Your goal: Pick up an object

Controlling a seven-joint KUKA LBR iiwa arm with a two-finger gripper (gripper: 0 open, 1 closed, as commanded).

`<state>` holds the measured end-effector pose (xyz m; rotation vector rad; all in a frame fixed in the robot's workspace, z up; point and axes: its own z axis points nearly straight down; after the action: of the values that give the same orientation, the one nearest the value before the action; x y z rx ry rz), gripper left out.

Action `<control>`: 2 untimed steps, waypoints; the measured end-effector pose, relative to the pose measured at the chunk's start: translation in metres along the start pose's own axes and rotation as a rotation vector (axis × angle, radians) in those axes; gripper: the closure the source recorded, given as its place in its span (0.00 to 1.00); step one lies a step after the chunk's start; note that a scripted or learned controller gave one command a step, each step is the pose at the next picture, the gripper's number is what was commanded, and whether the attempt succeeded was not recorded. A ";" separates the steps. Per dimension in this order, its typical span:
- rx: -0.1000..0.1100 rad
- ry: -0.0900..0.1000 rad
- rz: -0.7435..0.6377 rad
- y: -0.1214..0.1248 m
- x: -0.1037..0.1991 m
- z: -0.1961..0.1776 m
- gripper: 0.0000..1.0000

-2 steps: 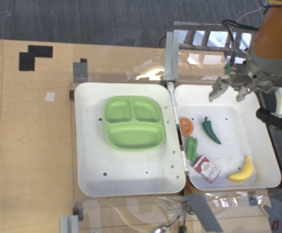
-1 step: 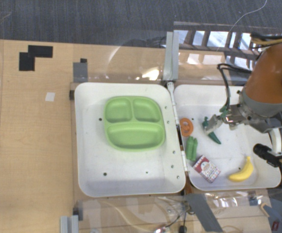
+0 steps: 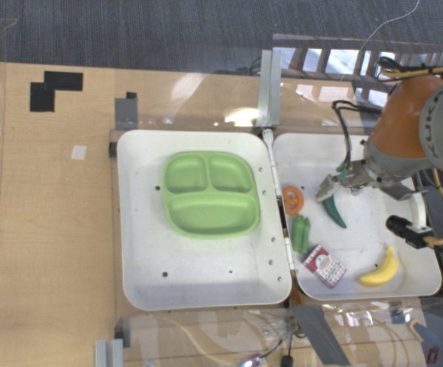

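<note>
Pepper: dark green curved chilli pepper (image 3: 334, 210) is lying in the right white bin (image 3: 313, 155), just under the gripper.
Gripper: two-finger metal gripper (image 3: 334, 186) is hovering with fingers spread, gripping nothing.
Neighbours: yellow banana (image 3: 382, 268) is resting near right; red-and-white packet (image 3: 324, 266), light green bumpy vegetable (image 3: 301, 233) and orange round piece (image 3: 292, 199) are sitting leftward.
Left bin: green compartment plate (image 3: 210, 193) is lying in the left white bin (image 3: 141, 228).

Robotics lab, bench (image 3: 46, 205), white bins (image 3: 137, 281)
</note>
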<state>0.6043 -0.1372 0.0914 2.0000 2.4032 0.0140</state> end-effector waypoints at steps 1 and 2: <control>-0.007 0.002 -0.001 0.003 0.002 -0.013 1.00; 0.010 0.005 0.083 0.014 0.078 -0.126 1.00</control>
<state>0.6016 -0.0577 0.2175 2.1052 2.3256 0.0076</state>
